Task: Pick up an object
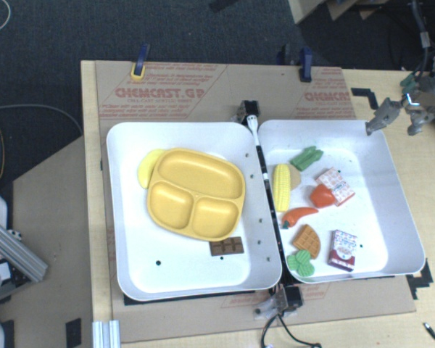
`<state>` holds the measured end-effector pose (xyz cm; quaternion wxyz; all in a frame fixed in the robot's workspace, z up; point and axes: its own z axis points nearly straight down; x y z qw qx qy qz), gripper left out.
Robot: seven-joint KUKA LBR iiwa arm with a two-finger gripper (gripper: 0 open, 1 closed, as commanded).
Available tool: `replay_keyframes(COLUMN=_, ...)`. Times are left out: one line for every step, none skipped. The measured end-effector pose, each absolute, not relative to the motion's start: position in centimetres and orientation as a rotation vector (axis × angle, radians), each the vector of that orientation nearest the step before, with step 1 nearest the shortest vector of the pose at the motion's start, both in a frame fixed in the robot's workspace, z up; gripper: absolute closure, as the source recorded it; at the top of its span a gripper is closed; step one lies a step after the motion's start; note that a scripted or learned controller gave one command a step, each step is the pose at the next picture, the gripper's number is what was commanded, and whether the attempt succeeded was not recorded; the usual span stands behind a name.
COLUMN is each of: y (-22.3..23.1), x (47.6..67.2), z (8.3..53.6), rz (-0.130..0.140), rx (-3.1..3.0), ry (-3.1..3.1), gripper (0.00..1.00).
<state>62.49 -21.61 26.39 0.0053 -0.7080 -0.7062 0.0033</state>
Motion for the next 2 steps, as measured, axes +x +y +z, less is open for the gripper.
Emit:
replay_keyframes(y=-21.6, x=62.7, z=27.1, rz=0.0, rx=-2.221, ry=-2.222, gripper=0.0)
replay_keyframes(y=-20.8, x=62.8, z=21.0, rz=0.005, rx=-2.215, ry=-2.219, gripper=0.0)
